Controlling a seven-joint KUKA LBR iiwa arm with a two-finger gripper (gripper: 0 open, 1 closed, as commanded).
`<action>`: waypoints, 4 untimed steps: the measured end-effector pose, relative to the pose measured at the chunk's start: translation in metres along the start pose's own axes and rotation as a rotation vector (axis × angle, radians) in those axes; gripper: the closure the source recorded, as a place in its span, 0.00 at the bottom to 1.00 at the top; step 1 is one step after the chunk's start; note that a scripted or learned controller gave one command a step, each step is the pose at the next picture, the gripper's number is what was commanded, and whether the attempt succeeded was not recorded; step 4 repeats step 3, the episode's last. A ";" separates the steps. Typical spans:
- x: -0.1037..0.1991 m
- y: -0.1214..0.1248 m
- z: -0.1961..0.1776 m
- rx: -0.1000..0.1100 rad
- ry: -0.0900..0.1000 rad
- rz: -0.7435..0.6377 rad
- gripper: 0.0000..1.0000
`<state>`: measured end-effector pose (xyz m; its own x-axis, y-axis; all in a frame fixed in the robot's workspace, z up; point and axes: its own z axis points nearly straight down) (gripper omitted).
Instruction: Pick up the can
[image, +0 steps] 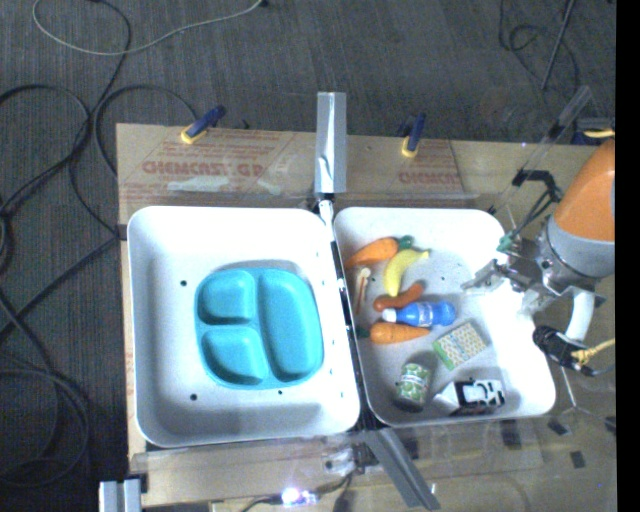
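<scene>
Camera view. Gripper (492, 274): at the right bin's (520, 395) upper right edge, above the rim; finger spread cannot be told at this size; nothing visible between the fingers, touching none of the objects.

Can (412, 384): small, green-patterned label, tilted, near the front wall of the right bin, well apart from the gripper. Just right of it, a black-and-white object (478, 394); above it, a patterned flat packet (461, 344).

Other contents of the right bin: carrot (374, 250), banana (404, 267), blue-and-white bottle (424, 314), second carrot (398, 333).

Left bin (160, 400): one blue divided tray (261, 325), centred.
</scene>
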<state>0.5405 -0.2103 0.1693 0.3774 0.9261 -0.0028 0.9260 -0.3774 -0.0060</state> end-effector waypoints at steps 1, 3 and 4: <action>0.021 -0.059 -0.049 0.001 0.001 0.018 0.00; 0.011 -0.065 0.078 -0.003 0.002 0.093 0.00; 0.011 -0.065 0.078 -0.003 0.002 0.093 0.00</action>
